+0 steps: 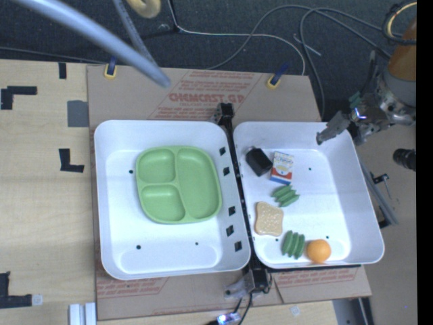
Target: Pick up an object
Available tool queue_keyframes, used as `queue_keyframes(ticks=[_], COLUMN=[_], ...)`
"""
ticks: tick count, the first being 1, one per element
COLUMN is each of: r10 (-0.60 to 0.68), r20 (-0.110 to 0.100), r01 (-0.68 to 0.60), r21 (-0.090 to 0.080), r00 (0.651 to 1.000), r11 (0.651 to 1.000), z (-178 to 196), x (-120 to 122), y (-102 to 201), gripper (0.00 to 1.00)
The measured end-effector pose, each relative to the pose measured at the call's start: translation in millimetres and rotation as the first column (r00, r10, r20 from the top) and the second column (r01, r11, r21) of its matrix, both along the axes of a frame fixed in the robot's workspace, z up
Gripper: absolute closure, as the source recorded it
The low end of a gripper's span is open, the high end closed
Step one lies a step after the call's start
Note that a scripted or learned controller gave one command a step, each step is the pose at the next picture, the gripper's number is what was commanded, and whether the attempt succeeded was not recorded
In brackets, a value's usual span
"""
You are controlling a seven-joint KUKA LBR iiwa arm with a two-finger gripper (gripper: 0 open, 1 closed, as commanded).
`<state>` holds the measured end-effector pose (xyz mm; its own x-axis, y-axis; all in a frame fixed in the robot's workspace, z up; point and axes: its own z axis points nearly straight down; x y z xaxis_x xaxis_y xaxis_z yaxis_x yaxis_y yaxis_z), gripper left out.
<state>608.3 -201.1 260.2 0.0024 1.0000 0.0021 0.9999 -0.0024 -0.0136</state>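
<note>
Camera view: gripper (pixel 336 128) hangs over the right bin's (pixel 362 202) upper right rim; cannot tell its state. Bin holds black block (pixel 258 161), carton (pixel 282 167), bean pods (pixel 285 195), toast (pixel 268 219), orange (pixel 318 250). Approach step, nothing held. Next: move left, descend onto one item.

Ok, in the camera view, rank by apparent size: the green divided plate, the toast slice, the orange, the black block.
1. green divided plate, clearly largest
2. toast slice
3. black block and orange look about alike, so I will not rank them against each other.
</note>
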Motion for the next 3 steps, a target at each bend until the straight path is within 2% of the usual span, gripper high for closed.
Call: queue_keyframes(ticks=[1, 2, 3], r10=[0.004, 0.003, 0.004], r20=[0.012, 0.008, 0.008], r01=[-0.004, -0.003, -0.004], r21=[-0.003, -0.003, -0.003], r00=[1.000, 1.000, 1.000], r11=[1.000, 1.000, 1.000], z=[7.8, -51.6, -95.3], x=[2.3, -3.2, -3.7], y=[0.7, -6.3, -4.6], gripper=[0.00, 0.00, 0.00])
